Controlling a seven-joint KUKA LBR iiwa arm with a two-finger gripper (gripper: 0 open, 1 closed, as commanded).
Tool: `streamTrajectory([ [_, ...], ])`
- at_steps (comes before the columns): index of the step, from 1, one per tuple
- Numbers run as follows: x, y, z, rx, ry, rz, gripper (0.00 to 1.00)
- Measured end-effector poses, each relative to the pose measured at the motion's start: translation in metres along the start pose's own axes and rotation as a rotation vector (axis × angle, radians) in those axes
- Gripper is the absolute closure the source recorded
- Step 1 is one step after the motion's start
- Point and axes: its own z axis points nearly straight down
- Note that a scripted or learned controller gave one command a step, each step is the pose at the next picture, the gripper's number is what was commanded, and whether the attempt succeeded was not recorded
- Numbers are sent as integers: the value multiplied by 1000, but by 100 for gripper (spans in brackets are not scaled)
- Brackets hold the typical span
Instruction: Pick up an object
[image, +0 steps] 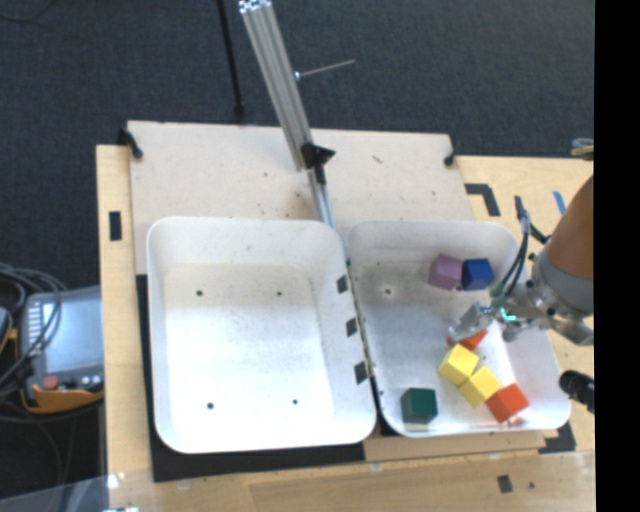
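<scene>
Camera view: end effector (478, 328) hovers over yellow block (459, 363); grip state unclear, no writing legible.

Light is even and fairly bright, falling from overhead. The two shallow white plastic bins (250, 330) are nearly washed out, their surface detail faint. Shadows are soft and short, seen under the small coloured blocks (478, 382). The dark carpeted floor (100, 70) looks grainy. Overall sharpness is low, with edges slightly blurred throughout.
</scene>
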Motion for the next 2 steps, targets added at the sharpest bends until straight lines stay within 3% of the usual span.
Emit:
streamTrajectory([
  [1, 0, 1, -2, -4, -1, 1, 0],
  [2, 7, -5, 54, 2, -1, 4, 0],
])
